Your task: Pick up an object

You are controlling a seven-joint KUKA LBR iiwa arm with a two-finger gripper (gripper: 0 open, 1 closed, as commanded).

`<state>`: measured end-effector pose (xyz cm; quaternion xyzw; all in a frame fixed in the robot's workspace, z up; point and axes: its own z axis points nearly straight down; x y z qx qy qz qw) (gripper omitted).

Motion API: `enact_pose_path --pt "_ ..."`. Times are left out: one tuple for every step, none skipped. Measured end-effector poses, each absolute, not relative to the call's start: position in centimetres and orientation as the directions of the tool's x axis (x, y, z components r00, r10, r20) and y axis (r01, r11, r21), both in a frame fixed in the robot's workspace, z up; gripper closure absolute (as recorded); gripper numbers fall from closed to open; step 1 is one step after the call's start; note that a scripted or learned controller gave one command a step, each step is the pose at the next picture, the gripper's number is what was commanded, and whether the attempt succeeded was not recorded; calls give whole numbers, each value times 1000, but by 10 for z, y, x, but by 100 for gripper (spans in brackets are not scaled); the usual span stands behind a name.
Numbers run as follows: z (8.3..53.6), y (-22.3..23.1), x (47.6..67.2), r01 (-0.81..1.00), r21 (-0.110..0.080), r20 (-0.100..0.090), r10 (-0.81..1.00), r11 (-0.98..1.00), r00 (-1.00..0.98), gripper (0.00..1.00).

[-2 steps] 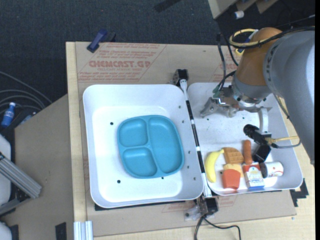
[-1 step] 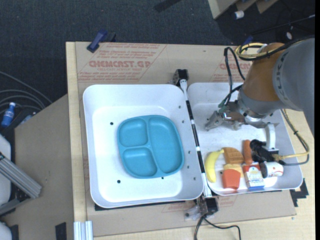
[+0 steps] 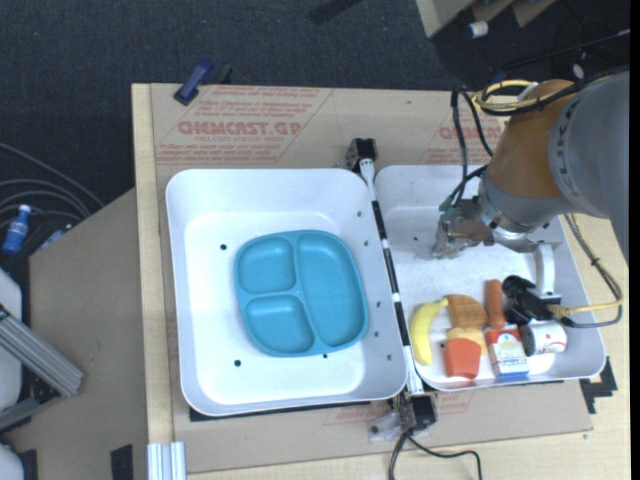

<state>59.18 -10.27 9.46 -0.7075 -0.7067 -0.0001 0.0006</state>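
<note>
Two white bins (image 3: 200,268), one blue tray (image 3: 298,293), one banana (image 3: 426,330), claw (image 3: 455,236) state unclear

The arm (image 3: 590,148) enters from the right edge of the camera view, 1 large grey link crossing the upper right. An orange band (image 3: 525,148) sits just above the wrist. Below the band, the grey wrist section (image 3: 510,213) angles down and to the left. The gripper (image 3: 452,236) points down-left at the end of the wrist. Dark cables (image 3: 470,138) run along the left side of the band to the wrist.
</note>
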Motion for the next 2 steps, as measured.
enact_pose_path --pt "94 -103 592 1000 -1 1 1000 -1 1 0" --pt "85 -100 648 1000 0 0 1000 0 0 0"
